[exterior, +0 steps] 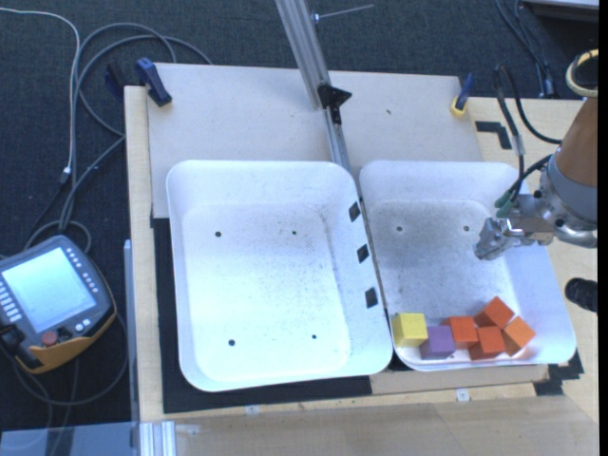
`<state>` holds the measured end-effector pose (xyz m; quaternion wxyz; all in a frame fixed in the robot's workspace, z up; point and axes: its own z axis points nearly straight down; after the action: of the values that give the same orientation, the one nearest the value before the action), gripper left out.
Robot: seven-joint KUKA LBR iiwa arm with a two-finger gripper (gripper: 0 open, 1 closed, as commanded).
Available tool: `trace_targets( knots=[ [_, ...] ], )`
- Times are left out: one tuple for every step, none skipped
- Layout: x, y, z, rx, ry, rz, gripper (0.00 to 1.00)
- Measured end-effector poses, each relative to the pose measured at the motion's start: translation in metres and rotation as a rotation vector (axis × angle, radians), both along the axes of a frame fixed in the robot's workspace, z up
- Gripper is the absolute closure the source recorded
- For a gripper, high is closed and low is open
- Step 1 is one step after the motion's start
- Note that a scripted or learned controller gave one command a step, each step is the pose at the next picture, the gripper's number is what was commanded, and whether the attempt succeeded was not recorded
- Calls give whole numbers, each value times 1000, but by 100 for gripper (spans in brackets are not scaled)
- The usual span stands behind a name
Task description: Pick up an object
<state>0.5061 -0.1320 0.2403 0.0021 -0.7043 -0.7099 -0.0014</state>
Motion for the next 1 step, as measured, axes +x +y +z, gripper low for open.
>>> trace_targets(
  knots=[
    [-25,61,50,-3,-7,1,100]
  ],
)
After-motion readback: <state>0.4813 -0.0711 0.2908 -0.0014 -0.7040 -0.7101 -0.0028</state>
